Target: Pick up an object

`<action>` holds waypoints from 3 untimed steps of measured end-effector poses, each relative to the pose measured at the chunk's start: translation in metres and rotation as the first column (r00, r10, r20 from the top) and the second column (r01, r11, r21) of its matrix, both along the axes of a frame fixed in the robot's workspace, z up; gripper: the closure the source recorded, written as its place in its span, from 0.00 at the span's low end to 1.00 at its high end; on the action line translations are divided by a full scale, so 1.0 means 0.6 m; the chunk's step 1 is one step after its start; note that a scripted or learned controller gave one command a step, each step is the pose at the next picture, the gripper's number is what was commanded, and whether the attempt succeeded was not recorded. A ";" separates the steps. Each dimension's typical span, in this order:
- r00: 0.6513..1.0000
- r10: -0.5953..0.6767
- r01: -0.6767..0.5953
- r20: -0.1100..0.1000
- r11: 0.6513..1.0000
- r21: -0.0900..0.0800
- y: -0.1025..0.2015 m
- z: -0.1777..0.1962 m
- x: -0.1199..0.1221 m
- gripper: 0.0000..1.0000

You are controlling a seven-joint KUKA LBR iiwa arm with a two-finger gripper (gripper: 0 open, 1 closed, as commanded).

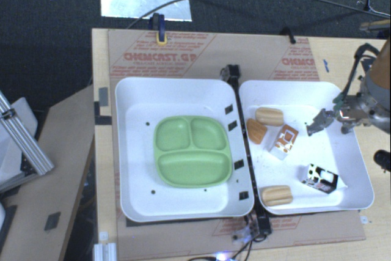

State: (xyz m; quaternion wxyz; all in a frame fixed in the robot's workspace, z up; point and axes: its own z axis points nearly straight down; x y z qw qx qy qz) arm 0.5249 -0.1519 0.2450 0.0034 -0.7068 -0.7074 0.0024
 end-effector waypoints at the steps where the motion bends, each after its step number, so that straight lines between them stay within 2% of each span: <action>1: 1.000 0.003 -0.003 0.010 1.000 -0.002 0.000 0.009 0.004 0.00; 3: 1.000 0.000 0.000 0.006 1.000 0.000 0.001 -0.198 0.005 0.00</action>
